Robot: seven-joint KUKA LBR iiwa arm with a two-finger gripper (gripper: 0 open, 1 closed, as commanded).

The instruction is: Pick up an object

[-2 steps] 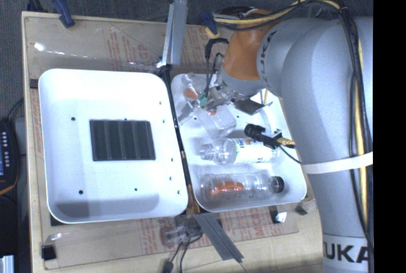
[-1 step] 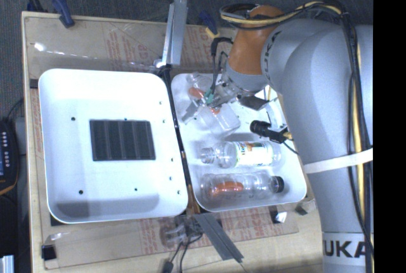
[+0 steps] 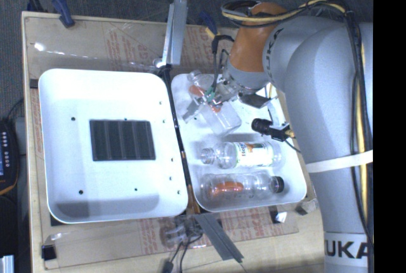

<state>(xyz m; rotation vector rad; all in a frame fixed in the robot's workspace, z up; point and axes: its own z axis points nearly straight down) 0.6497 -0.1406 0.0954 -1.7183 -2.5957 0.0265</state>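
Note:
My gripper is low in the far end of the right bin, under the orange band of the wrist. Just below it lies a clear, crumpled plastic item; whether the gripper touches it is unclear. Nearer the camera, a clear bottle with a white and orange label lies on its side. Another clear bottle with something orange inside lies along the near wall.
The left bin holds a dark ribbed rectangle. A metal bar stands at the far end of the divide between the bins. Blue clamps grip the bench's far left edge. The arm's grey body covers the right side.

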